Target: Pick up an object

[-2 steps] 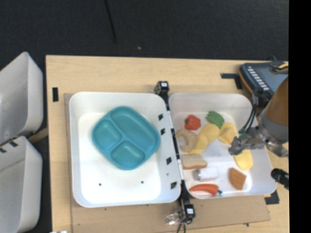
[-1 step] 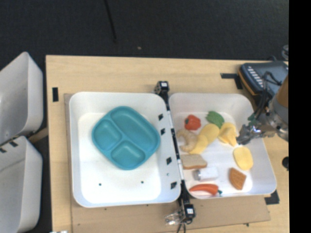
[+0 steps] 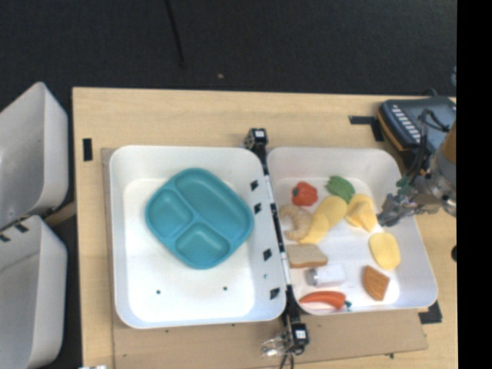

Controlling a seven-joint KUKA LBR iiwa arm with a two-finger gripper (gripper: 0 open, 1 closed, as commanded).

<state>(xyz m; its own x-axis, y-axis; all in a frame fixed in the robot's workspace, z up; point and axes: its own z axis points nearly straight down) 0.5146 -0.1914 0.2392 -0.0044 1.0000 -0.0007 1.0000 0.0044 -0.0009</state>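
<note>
White right bin point(image 3: 350, 160), pincer point(image 3: 390, 210) low beside yellow food piece point(image 3: 361, 212), nothing visibly held

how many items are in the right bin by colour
Yellow: 3, beside the gripper, e.g.
Red or red-orange: 2, e.g.
Green: 1
Orange-brown: 1
Tan or beige: 2, e.g.
White: 1
Total: 10 in the right bin

Teal divided plate point(image 3: 199, 217) centred in left bin point(image 3: 123, 298), toy foods clustered in right bin point(image 3: 419, 283), gripper point(image 3: 390, 210) at right bin's right edge, beside yellow piece point(image 3: 360, 212), nothing visibly held.
</note>
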